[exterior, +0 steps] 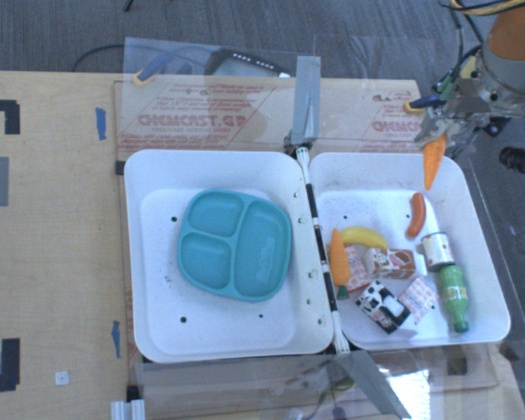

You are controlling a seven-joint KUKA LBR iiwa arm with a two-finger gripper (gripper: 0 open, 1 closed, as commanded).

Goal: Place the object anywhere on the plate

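Two white bins sat on the bench; the tool (434, 140) gripped a carrot (432, 163) (lifted, above the right bin), teal plate (235, 244) still unfilled.

We've got an orange carrot (433, 162) hanging upright over the right bin's back edge, and the teal three-section plate (235, 244) sitting flat in the left bin.

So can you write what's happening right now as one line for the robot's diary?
gripper: holding carrot above right bin | plate: in left bin, nothing on it | placing: not yet done
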